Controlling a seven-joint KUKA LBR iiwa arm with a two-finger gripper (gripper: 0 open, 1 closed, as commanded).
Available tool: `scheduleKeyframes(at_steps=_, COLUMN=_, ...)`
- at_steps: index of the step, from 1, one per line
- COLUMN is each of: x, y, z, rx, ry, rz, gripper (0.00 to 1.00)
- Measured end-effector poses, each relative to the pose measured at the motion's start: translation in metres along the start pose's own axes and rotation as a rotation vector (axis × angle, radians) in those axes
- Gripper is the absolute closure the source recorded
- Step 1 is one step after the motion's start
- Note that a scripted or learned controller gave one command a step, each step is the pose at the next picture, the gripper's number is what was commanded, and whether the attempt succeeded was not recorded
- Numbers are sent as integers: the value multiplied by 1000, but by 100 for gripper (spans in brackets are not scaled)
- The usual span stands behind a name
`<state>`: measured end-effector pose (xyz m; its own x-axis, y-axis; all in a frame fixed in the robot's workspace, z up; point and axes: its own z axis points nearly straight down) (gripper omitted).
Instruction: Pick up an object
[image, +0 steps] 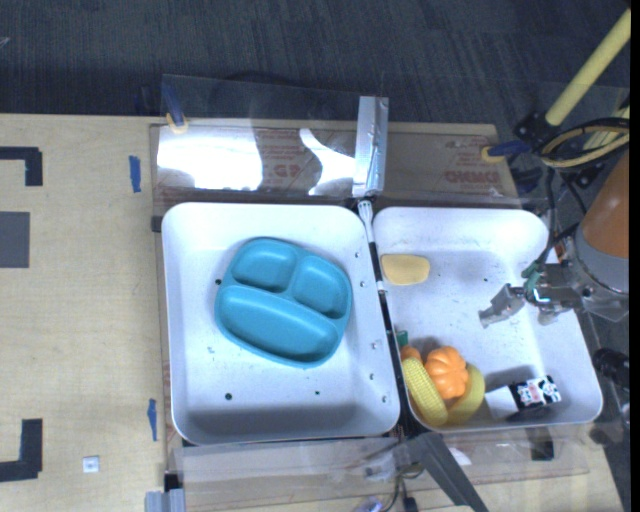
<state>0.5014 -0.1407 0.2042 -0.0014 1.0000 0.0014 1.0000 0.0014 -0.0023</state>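
Left bin (190, 330): blue sectioned plate (284, 299), three compartments, lying centred. Right bin (470, 225), adjoining: pale yellow flat piece (405, 268) near its upper left corner; orange pumpkin (447, 371) atop yellow corn cob (425, 392) at its lower left; small black-and-white item (536, 393) at its lower right, markings too small to read. Gripper (497, 310) above right bin's right half, fingers apart, nothing between them. Reddish lettering on cardboard behind right bin, illegible.
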Motion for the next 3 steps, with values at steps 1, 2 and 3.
scheduleKeyframes(at_steps=1, x=-47, y=79, z=48, rx=0, ry=-2, rz=107, gripper=0)
scheduleKeyframes(at_steps=2, x=-31, y=142, z=67, rx=-3, ry=-2, rz=131, gripper=0)
scheduleKeyframes(at_steps=3, x=-44, y=167, z=58, rx=-6, ry=-3, rz=154, gripper=0)
